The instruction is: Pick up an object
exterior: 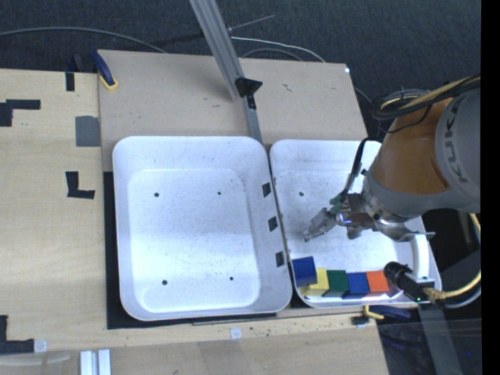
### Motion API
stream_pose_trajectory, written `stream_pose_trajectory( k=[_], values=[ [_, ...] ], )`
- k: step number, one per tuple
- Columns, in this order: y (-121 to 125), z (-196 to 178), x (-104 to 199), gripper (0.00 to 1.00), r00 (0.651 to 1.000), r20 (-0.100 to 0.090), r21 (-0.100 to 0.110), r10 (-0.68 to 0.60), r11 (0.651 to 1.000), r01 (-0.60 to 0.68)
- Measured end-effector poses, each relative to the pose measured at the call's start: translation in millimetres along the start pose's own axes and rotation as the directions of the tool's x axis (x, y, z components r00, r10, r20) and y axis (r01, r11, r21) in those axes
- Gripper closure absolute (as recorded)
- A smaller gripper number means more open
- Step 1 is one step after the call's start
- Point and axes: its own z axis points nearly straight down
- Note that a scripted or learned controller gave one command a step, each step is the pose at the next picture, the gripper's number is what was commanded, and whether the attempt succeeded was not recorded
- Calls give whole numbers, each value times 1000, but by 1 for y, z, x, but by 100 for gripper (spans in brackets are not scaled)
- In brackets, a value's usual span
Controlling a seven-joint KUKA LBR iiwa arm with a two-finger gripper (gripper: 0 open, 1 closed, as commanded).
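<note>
Nearest the lens, along the near wall of the right bin (312,158), a row of small blocks lies packed together: a blue block (303,269) at the left end sitting on a yellow block (316,288), then a green block (337,280), a second blue block (358,283), and an orange block (376,281) at the right end, each touching its neighbour. All rest on the bin floor against the near rim. Just past the orange block, a black fitting (397,276) on the arm's cabling overlaps the bin's near right corner. The arm (422,166), grey with a broad orange band, reaches in from the right and covers much of the right bin's right half. The gripper (316,226) hangs over the middle of that bin's floor, pointing left and slightly toward the near side, apart from the block row and a little farther back than the stacked blue block. Whether its tips are spread or closed cannot be told at this resolution; nothing is seen between them. The left bin (191,225) sits side by side with the right one, their rims meeting. A slanted metal pole (219,33) rises from the far side of the bench (47,209).
</note>
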Motion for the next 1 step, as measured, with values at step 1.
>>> stream_pose_trajectory(
  k=[1],
  values=[
    [1,-10,-4,100,1000,3,-2,4,1000,-4]
  ],
)
